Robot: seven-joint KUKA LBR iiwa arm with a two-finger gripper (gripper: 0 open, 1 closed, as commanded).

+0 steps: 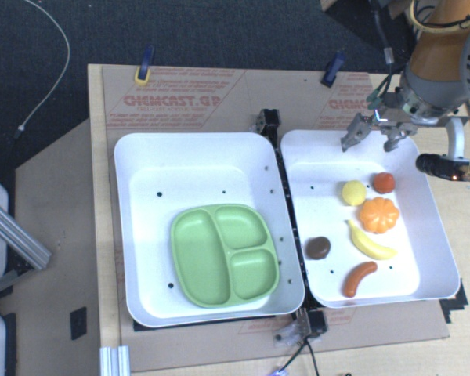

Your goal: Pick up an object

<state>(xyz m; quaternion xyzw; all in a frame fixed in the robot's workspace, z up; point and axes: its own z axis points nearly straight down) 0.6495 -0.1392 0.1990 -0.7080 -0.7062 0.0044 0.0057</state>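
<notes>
The right bin (329,163) holds several toy foods: a yellow lemon (353,193), a red tomato (384,182), an orange pumpkin (378,215), a yellow banana (371,244), a brown round piece (319,247) and a reddish sausage (359,278). My gripper (374,136) hangs open above the bin's far edge, with nothing between its fingers. It is well back from the food, up and slightly right of the lemon.
The left bin (141,171) holds a green divided plate (223,253). A black clamp (268,121) sits between the bins at the far side. Blue clips (333,69) hold the cardboard base. A black fitting (439,165) sticks out by the right bin's rim.
</notes>
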